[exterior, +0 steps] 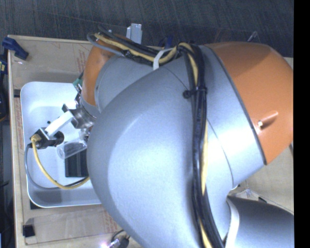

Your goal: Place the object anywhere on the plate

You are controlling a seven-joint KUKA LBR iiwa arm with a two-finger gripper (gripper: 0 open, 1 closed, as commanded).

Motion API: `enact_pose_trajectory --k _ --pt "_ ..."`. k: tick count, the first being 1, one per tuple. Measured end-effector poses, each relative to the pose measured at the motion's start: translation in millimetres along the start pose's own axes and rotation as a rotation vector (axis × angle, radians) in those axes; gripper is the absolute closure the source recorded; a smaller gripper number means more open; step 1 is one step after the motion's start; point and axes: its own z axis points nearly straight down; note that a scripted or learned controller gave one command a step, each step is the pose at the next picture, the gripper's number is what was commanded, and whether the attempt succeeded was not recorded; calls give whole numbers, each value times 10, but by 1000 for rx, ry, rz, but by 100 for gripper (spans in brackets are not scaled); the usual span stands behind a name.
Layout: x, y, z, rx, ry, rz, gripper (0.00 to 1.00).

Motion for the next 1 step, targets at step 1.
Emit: enact_pose_trajectory --k 1 --pt "-220 751 -226 4 -3 -70 100"
